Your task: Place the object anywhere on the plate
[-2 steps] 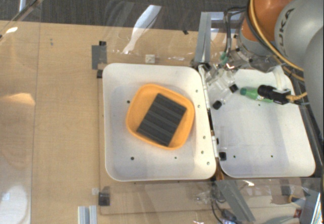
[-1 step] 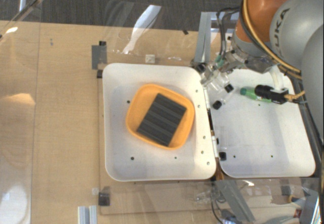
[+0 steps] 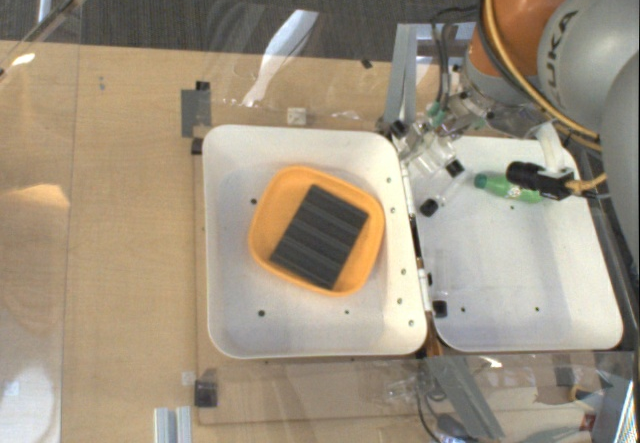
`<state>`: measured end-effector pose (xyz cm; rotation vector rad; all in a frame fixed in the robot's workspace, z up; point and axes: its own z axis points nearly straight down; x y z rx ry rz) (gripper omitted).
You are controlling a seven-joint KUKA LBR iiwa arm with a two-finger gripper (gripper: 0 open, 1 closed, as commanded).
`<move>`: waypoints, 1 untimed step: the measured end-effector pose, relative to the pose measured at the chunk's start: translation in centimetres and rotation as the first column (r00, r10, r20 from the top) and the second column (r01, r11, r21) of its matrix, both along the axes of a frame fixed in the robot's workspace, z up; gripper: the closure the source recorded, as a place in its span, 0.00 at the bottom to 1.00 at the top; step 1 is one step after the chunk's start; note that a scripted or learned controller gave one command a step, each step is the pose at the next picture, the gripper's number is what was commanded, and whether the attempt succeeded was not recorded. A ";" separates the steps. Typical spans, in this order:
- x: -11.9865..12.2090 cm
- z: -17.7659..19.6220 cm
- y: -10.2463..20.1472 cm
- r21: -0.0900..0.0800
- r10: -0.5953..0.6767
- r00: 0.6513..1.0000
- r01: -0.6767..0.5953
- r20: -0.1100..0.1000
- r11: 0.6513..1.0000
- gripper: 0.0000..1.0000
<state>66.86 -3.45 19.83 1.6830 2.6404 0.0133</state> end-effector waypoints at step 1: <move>0.2 1.2 0.1 0.001 0.001 1.000 -0.001 0.007 1.000 1.00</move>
